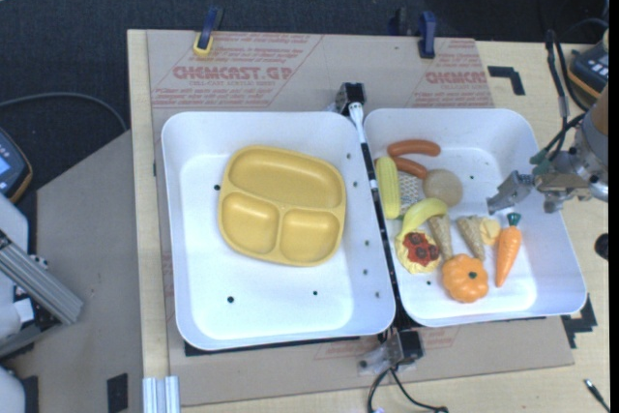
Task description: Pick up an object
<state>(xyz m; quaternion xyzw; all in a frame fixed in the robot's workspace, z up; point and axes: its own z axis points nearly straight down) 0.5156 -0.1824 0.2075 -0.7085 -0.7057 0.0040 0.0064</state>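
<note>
The right bin holds a cluster of toy foods. Among them are a red sausage, a corn cob, a yellow banana, a pizza slice, a round tan cookie, a small orange pumpkin and a carrot. My gripper hangs over the right side of this bin, just above the carrot's green top and a little right of the cookie. I see nothing held in it.
In the left bin lies a yellow divided plate. A black strip with a clamp runs between the two bins. Blue and yellow clamps pin the cardboard at the far edge. Cables hang at the right.
</note>
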